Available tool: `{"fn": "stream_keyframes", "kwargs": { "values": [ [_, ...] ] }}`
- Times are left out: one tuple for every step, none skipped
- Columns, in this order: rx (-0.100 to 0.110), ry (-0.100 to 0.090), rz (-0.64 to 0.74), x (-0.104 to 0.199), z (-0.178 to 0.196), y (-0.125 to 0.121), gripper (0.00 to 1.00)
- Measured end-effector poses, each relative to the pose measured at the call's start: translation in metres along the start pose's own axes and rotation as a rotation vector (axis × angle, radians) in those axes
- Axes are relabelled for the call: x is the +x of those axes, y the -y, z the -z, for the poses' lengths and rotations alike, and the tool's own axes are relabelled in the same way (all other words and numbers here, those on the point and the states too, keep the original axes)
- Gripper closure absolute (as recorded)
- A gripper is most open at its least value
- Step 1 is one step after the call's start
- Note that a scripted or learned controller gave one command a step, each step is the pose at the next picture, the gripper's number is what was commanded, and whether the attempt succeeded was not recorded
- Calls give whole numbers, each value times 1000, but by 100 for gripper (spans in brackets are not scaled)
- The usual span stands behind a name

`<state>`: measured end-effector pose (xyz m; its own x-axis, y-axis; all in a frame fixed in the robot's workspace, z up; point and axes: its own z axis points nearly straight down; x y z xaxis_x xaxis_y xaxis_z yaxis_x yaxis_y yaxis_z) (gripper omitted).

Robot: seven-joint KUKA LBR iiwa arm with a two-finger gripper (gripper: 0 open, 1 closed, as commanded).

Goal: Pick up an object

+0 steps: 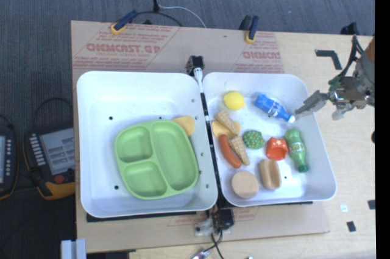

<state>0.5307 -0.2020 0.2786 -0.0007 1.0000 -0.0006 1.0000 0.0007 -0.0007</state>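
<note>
The gripper (341,99) hangs open and empty over the right bin's (317,188) right rim, so it's mid-approach; the blue bottle (272,107) near the far edge looks closest, needing a descent before closing.

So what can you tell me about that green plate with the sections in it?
The green plate is a light green divided tray that looks like plastic, roughly rectangular with rounded corners and three compartments: two smaller on the left, one long on the right. It lies flat in the left white bin, toward the front right. A yellowish piece rests at its back edge, seemingly touching. Nothing sits in its compartments.
</note>
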Motion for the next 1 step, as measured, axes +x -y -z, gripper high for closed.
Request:
{"fn": "stream_keyframes", "kwargs": {
  "values": [
    [3, -1, 131, -21, -121, -1, 0]
  ]
}}
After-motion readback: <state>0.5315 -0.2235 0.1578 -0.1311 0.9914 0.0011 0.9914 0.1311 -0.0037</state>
